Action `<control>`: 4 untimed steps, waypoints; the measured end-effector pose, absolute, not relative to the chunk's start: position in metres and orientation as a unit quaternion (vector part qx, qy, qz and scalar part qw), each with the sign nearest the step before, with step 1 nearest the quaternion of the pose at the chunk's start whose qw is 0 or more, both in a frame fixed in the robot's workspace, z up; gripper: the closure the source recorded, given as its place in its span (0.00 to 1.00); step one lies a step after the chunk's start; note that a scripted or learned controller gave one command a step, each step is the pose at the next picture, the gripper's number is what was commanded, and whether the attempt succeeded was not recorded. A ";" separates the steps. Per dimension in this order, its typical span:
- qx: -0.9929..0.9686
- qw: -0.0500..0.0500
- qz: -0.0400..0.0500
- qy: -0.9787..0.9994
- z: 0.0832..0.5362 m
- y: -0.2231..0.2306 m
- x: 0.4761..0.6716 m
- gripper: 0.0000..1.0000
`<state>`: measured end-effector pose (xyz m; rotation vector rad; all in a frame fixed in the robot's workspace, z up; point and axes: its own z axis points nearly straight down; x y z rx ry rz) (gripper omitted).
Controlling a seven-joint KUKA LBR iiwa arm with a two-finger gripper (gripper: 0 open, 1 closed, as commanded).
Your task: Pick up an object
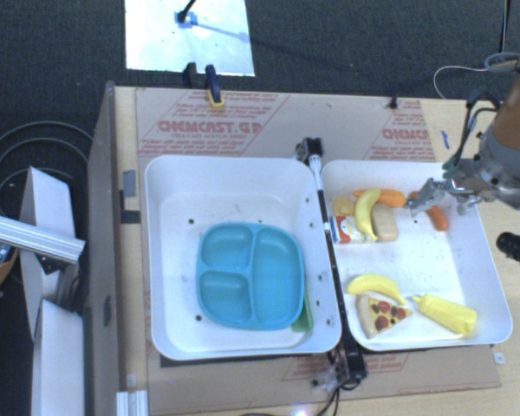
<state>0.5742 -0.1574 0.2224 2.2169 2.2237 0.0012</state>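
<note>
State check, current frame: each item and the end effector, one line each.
blue divided plate: flat in left bin, compartments bare
upper banana: lying in right bin, against the beige piece
lower banana: lying by the pizza slice
pizza slice: flat
yellow bottle: on its side
end effector: low over right bin, grip unclear

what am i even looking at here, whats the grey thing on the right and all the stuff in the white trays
One camera looks down at a slant on a bench with two white bins. The grey thing is a robot arm reaching in from the right; its end effector hovers over the right bin, near a small orange carrot. Whether it holds anything is unclear. That bin has toy food: two bananas, a pizza slice, a yellow squeeze bottle. The left bin holds a blue divided plate.
</note>
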 end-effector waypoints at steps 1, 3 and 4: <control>0.704 -0.001 0.001 0.711 0.137 -0.083 0.605 0.00; 0.706 -0.002 0.000 0.708 0.101 -0.095 0.651 1.00; 0.706 -0.002 0.000 0.708 0.101 -0.095 0.651 0.00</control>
